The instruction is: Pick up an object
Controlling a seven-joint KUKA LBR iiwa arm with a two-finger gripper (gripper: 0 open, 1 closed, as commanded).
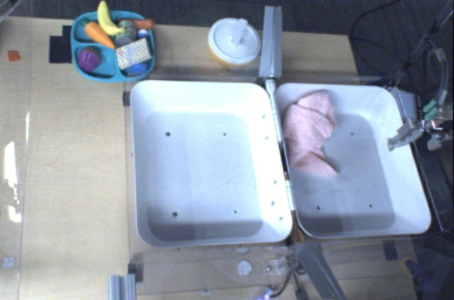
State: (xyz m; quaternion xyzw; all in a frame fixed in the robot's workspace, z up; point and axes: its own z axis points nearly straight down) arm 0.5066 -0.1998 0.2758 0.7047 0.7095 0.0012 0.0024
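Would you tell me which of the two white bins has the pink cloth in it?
The right bin, the one nearest the gripper, holds the pink cloth, crumpled against its left wall. The left bin shows only its white floor.

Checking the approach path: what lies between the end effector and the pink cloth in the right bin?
Bare white bin floor; in the camera view nothing sits between the end effector at the right rim and the cloth.
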